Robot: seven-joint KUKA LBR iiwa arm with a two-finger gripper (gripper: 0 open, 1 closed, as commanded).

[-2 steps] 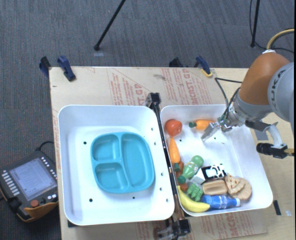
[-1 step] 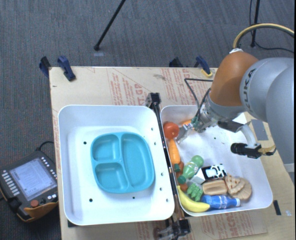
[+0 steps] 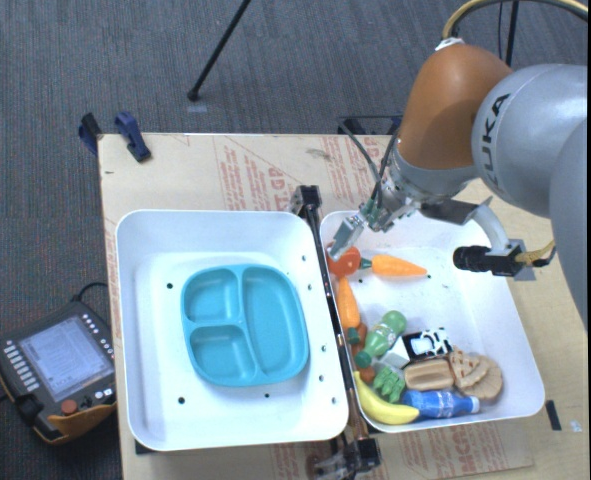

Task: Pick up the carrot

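Note:
The carrot [image 3: 399, 265] is orange with a small green end and lies flat in the right bin's [image 3: 495, 308] far part, pointing right. My gripper [image 3: 360, 225] hangs over that bin's far left corner, just up and left of the carrot and apart from it. Its fingers [image 3: 347, 232] look open, with nothing between them. A red toy tomato [image 3: 344, 261] sits right below the gripper, touching the carrot's green end.
A long orange vegetable [image 3: 347, 303] lies along the right bin's left wall. Further forward are a green bottle [image 3: 383, 333], a black-and-white box [image 3: 430, 344], bread pieces [image 3: 455, 372], a banana [image 3: 385, 405] and a blue bottle [image 3: 440, 403]. The left bin [image 3: 145, 268] holds a blue divided plate [image 3: 245, 325].

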